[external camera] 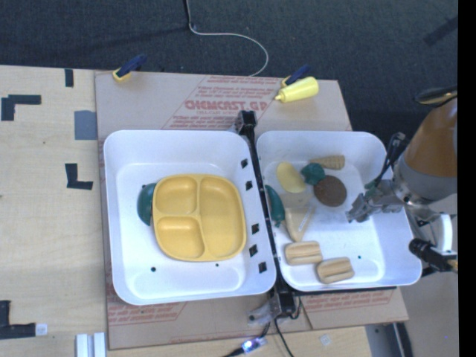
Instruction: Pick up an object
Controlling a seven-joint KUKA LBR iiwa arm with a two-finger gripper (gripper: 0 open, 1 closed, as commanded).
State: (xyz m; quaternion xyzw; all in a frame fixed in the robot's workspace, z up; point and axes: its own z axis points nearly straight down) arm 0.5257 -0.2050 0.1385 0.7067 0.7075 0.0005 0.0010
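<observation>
your right bin has bare floor along its right half. the brown ball, yellow lemon and two tan rolls crowd its left side. the yellow tray covers most of the left bin.

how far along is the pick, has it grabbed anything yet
Nothing looks picked yet: the round brown object, the pale yellow piece and two tan sausage-shaped pieces lie in the right white bin. In hand: the gripper sits low beside the brown object. Left: grasping and lifting.

The metal claw hovers inside the right white bin, beside a round brown ball, lower right.
</observation>
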